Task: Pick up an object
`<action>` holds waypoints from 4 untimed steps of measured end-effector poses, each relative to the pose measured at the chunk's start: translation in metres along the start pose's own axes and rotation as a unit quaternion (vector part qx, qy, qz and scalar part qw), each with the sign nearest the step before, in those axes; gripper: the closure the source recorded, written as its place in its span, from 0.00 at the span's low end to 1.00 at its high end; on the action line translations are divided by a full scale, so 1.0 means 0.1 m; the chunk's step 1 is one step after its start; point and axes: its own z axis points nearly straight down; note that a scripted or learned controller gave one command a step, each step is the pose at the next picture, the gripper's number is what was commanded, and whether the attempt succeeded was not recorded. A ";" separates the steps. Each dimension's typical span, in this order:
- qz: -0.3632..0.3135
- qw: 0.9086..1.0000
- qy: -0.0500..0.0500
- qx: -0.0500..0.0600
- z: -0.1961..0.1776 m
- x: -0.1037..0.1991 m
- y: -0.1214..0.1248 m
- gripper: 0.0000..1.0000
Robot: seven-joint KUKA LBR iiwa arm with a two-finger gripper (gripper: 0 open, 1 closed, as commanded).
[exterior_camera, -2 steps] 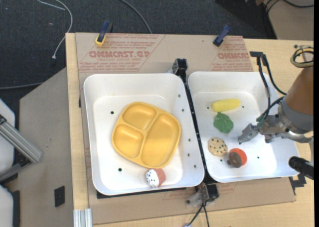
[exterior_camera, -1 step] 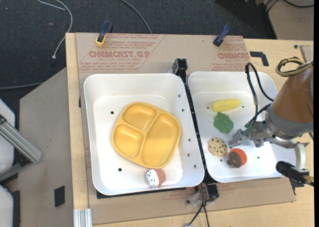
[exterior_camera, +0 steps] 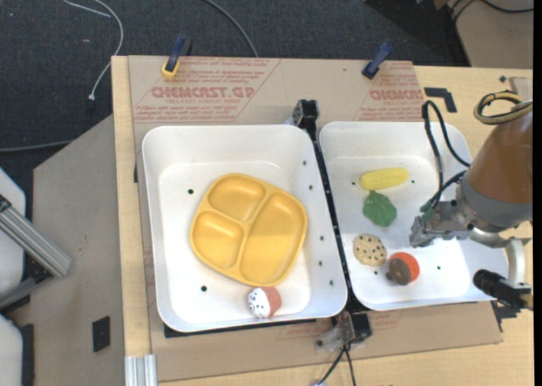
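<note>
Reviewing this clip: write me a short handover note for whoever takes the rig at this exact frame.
Gripper: low over the right bin, near its right side; nothing visibly between its fingers, and open or shut cannot be told.
Right bin holds: yellow corn toward the back, green leafy item just in front of it, cookie and red-brown round item toward the front.
Left bin holds: yellow divided plate and a small white-and-red die-like item at its front edge.
Done: nothing lifted yet.
Left: grasp and raise one object; the red-brown item and the green leafy item lie closest.
</note>
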 end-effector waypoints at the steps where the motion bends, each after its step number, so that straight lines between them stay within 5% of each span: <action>1: 0.000 1.000 -0.001 -0.002 -0.44 -0.03 -0.02 1.00; 2: -0.001 1.000 -0.002 -0.003 -0.88 -0.03 -0.01 1.00; 4: -0.003 1.000 0.001 0.001 -0.81 1.07 -0.10 1.00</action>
